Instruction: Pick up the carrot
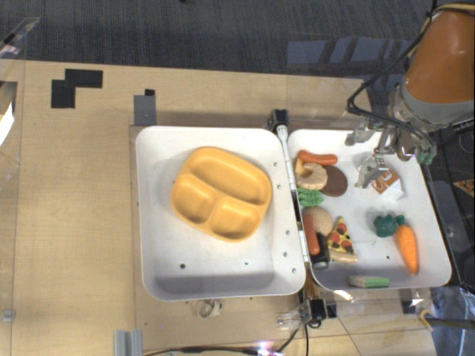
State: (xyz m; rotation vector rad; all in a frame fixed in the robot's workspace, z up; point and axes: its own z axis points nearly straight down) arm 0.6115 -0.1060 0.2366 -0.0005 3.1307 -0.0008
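The orange plastic carrot with green leafy top [405, 245] lies at the frame's lower right; the metal gripper [373, 170] hovers upper right, fingers open, gripping nothing.

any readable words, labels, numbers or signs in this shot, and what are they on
No text can be read anywhere in the camera view.
The small orange and white packet under the gripper in the right bin has print on it, too small and blurred to read.
The carrot, the pizza slice and the yellow divided tray bear no lettering.
The black shapes on the bench are plain patches.
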